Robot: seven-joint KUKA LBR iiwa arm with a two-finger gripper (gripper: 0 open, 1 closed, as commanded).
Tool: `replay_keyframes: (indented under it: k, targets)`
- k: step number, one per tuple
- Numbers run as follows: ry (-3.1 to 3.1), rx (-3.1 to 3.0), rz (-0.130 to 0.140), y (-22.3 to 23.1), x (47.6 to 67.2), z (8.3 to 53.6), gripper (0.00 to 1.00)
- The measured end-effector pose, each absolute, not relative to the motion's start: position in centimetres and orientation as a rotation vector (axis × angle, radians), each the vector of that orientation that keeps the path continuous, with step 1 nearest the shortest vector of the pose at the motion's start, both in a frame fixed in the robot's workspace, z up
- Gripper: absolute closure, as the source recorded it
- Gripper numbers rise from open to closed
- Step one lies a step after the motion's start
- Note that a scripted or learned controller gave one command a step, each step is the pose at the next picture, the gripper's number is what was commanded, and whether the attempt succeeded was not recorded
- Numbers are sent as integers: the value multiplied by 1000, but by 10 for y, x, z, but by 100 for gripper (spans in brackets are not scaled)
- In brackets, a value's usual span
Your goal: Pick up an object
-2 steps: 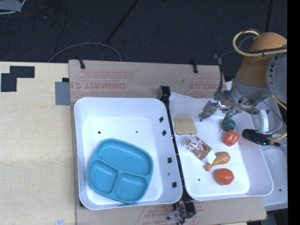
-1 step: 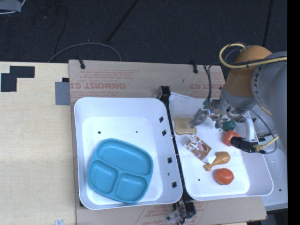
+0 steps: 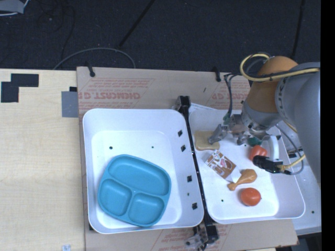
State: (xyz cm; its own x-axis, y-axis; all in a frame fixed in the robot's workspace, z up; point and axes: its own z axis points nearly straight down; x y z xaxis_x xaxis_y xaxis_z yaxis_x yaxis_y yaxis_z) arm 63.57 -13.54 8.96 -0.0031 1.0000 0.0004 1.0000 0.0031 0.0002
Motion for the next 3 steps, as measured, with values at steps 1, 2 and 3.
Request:
replay_keyframes:
  k: [1,2,3]
  targets:
    - [-2226,-2218,-8,-135,637,102,100]
    - [-2224,-2219,0,-127,634,149,100]
    - [-2225,-2219,-1,-128,634,202,100]
